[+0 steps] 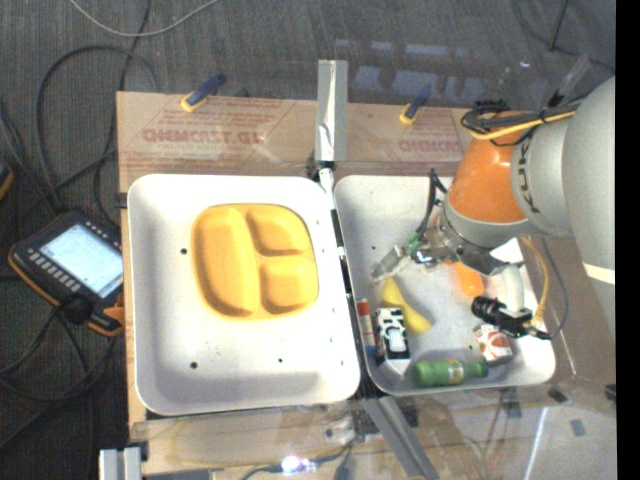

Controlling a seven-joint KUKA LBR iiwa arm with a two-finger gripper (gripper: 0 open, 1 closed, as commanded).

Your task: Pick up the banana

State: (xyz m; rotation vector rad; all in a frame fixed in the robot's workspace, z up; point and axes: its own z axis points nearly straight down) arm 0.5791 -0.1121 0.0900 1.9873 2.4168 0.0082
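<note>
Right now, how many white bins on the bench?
2. The left bin holds the yellow tray; the right bin holds the banana, with the arm over it, maybe hiding items.

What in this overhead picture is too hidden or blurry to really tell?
- Gripper: small and blurred under the orange wrist; open or shut cannot be told.
- Banana: its lower end is covered by the toy car.
- Orange item in the right bin: partly covered by the arm, so it cannot be identified.
- Red-and-white item: too small to name.
- Green bottle: label unreadable.
</note>
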